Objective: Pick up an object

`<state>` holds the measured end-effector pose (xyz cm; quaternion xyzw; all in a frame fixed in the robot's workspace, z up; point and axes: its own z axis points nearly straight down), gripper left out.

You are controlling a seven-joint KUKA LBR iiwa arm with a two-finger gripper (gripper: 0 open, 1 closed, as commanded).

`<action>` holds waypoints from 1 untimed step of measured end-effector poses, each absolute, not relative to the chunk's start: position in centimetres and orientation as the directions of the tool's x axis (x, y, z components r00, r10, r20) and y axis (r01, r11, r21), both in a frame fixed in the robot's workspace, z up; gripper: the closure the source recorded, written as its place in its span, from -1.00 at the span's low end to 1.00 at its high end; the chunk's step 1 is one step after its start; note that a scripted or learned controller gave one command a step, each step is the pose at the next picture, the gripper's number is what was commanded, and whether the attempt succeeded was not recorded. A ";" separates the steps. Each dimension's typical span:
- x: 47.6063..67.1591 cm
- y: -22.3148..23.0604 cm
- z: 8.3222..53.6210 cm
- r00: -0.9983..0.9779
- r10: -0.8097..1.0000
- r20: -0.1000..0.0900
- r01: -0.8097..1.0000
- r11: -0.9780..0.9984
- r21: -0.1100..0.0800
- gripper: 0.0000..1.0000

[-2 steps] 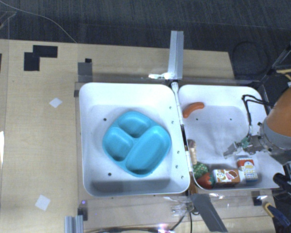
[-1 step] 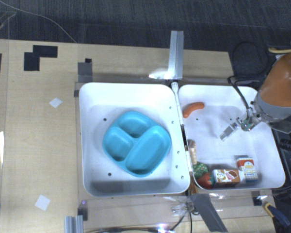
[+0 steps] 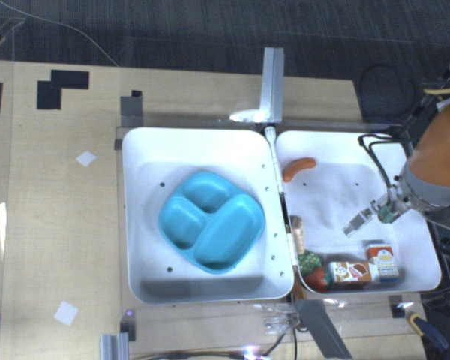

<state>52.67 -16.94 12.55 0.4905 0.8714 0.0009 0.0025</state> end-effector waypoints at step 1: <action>49.1 -18.4 9.0 -0.462 0.887 -0.008 0.887 0.462 0.011 -1.00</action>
